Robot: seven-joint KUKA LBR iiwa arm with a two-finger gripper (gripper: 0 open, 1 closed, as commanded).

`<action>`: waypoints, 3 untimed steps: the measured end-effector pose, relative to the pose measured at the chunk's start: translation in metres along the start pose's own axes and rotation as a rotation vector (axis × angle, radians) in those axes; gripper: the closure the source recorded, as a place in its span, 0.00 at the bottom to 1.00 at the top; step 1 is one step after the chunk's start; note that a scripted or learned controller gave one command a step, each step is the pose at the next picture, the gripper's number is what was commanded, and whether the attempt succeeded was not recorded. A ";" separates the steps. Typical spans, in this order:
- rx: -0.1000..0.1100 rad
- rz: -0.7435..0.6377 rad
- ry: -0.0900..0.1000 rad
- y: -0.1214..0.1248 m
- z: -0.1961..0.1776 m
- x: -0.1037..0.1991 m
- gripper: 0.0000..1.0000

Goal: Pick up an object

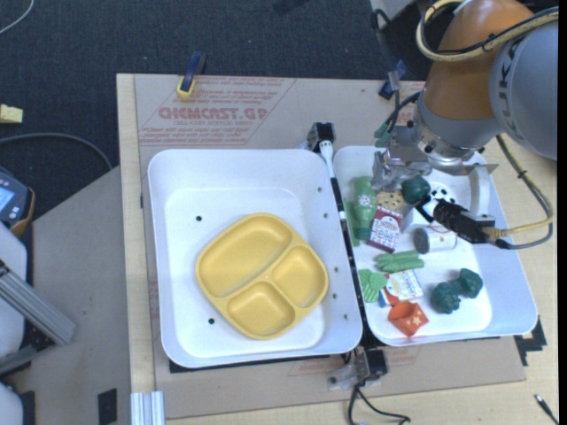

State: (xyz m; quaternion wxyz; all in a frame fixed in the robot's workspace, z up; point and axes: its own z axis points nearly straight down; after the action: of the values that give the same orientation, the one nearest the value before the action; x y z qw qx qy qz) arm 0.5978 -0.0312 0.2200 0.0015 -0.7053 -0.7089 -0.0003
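Hand (396, 173) low over the far end of the right bin (514, 301), under the grey wrist and orange band, hanging right above the crowded heap there. Whether spread or closed: cannot tell, the wrist body hiding that part from above. Nothing visibly carried.

Directly beneath or just beside: a green bottle (361, 204) lying along the bin's left wall, a small red-and-white carton (385, 229) touching it, and a dark green round piece (415, 189) close under the wrist. No single target plainly marked; likeliest one of these three.

Risks, as judgement. Pieces packed so close that a descent could land on two at once, pinching neither cleanly. Bottle rounded and on its side, so apt to roll or squirt out. Carton light, easily shoved aside instead of gripped. Bin wall and the clips on the divider close by: a snag possible. Black cable (461, 220) trailing over the bin could drag on a toy.

Further down the bin, well apart from the hand: green pea pod (400, 261), red packet (408, 318), broccoli (455, 291). Left bin (177, 175) bearing a yellow divided plate (261, 275), untouched.
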 end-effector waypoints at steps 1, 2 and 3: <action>-0.006 0.004 -0.003 0.013 -0.013 0.000 1.00; 0.002 0.006 -0.002 -0.002 -0.008 -0.003 1.00; -0.005 0.006 -0.004 0.015 -0.005 -0.014 1.00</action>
State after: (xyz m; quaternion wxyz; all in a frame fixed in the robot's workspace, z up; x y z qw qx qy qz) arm 0.6124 -0.0453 0.2253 -0.0020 -0.7074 -0.7068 -0.0007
